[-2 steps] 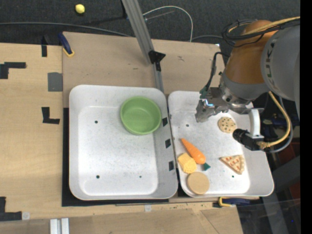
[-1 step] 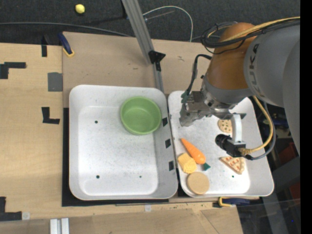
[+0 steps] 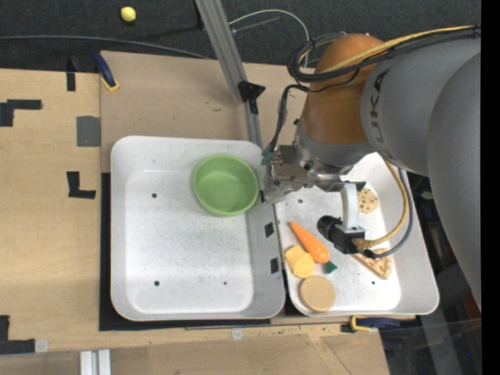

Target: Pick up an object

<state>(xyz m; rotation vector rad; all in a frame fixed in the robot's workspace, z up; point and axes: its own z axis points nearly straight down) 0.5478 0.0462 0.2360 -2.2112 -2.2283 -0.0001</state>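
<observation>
Thing: green bowl (image 3: 225, 184) sits in the left bin (image 3: 133, 287), top right corner | Feel: looks light, hard, smooth; rim is the best place to pinch | Hand (image 3: 275, 180): just beside the bowl's right rim, cannot tell its state | Carrot (image 3: 309, 242) lies in the right bin (image 3: 414, 287)

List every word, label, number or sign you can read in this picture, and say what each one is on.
"KU": grey letters, cut off, on the side of the grey robot arm beside its orange band; presumably the start of the maker's name.
No readable text on the two shallow white bins, the round green bowl or the toy food.
</observation>
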